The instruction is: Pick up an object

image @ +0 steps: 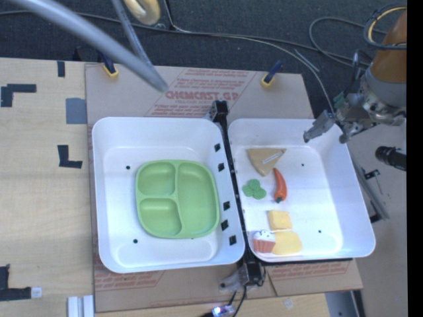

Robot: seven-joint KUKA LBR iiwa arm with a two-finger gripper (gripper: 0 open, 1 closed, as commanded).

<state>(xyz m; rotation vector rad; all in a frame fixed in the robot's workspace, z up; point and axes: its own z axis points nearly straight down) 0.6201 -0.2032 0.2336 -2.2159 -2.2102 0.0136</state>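
The right bin (344, 197) holds several small food items: a tan wedge (264, 159), a red pepper (280, 185), a green leafy piece (254, 190), a yellow block (279, 220), a pale yellow piece (287, 244) and a small red-and-white piece (264, 241). My gripper (330, 129) hangs above the right bin's far right corner, away from all the items. Nothing is seen between its fingers.
The left bin (112, 190) holds a green divided plate (177, 199). A black divider clip (220, 111) joins the bins at the far edge. Grey tubes (86, 28) cross the upper left. Cables trail behind the bins.
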